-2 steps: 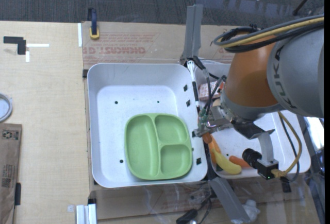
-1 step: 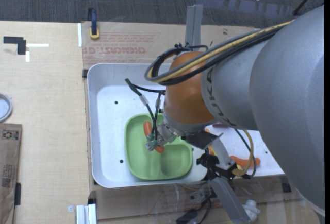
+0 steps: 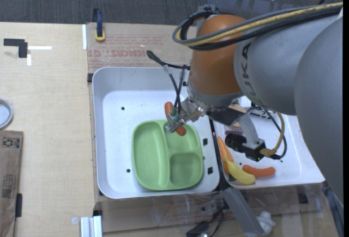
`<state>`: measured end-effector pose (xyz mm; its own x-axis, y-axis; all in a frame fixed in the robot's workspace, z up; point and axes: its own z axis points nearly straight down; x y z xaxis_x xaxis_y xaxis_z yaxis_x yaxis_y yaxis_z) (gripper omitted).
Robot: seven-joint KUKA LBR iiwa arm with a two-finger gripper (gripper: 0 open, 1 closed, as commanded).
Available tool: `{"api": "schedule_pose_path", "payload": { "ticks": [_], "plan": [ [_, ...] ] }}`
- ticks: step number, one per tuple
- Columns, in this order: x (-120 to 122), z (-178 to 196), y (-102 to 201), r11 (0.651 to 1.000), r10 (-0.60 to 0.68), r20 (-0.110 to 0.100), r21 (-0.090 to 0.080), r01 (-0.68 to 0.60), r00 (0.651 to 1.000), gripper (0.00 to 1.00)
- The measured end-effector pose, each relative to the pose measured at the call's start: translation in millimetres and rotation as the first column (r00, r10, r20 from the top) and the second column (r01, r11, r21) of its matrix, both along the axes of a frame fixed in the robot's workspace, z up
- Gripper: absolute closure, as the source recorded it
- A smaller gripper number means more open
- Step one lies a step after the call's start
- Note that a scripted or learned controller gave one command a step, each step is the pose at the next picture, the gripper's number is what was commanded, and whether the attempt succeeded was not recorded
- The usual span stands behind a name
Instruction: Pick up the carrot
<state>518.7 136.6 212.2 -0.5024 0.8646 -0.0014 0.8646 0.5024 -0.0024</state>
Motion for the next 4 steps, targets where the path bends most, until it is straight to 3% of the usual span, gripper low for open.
{"api": "schedule_pose_path", "payload": {
  "ticks": [1,2,3,4],
  "plan": [
    [24,8,28,0.895,-0.446,0.0,-0.003,0.446,0.895,1.0],
    [75,72,75,0.602,-0.798,0.003,-0.003,0.798,0.602,1.0],
    [46,38,-21,0.58,-0.814,0.001,-0.005,0.814,0.58,1.0],
    [12,-43,-8,-0.013,-1.0,0.004,-0.005,1.0,-0.013,1.0]
  ]
}}
